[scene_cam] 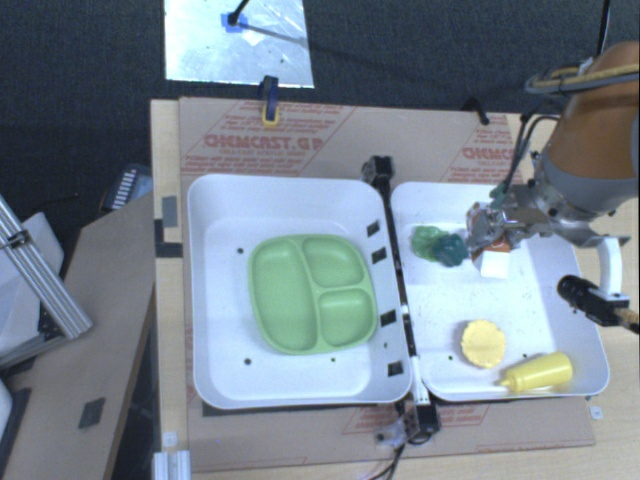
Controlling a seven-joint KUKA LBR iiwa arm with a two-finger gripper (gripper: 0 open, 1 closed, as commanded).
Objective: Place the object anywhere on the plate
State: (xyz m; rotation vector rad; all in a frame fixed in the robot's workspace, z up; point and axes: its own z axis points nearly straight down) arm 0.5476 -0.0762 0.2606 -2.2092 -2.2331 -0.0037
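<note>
Plastic is what the pale green, three-compartment plate [308, 292] appears to be made of; it is seen lying flat in the left white bin [215, 208]. In the right white bin [590, 363], a crumpled teal-green soft object [438, 244] is seen just beside the end effector [490, 236], whose open or closed state cannot be told. This object is judged light, limp and unbreakable, best pinched across its bunched middle. A white block [494, 263], a round yellow disc [482, 343] and a yellow squeeze bottle [537, 372] are seen nearer the front.
</note>
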